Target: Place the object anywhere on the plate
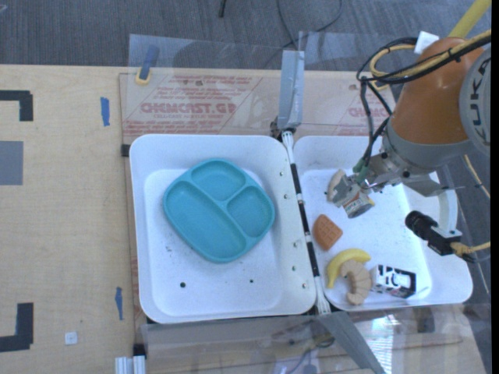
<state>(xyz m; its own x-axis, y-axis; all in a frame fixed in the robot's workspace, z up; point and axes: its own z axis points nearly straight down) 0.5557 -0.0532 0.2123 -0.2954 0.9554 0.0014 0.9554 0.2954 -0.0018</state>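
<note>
plate target: teal plastic divided plate (219, 209), three compartments, lying flat in the left white bin (148, 287), nothing on it.
nearest items: in the right white bin (452, 287), along its near edge, a small black-and-white block (395, 280), a yellow banana-shaped toy (344, 261) and a tan wooden-looking piece (358, 284) touching the banana.
next back: an orange waffle-like square (327, 231), just beside the divider between the bins.
object at my hand: a small tan and grey object (348, 193), at my fingertips; too blurred to tell its kind.
my gripper (357, 191): low in the right bin, over that object; i cannot tell whether i am spread, pressed together or pinching it.
handling guess: these look like light, stiff toy pieces; the banana is smooth and curved, so likely to slip.
where to hold: i judge across the narrow middle of a piece, not its tapered ends.
farther: my grey and orange arm (437, 92), cables behind.
</note>
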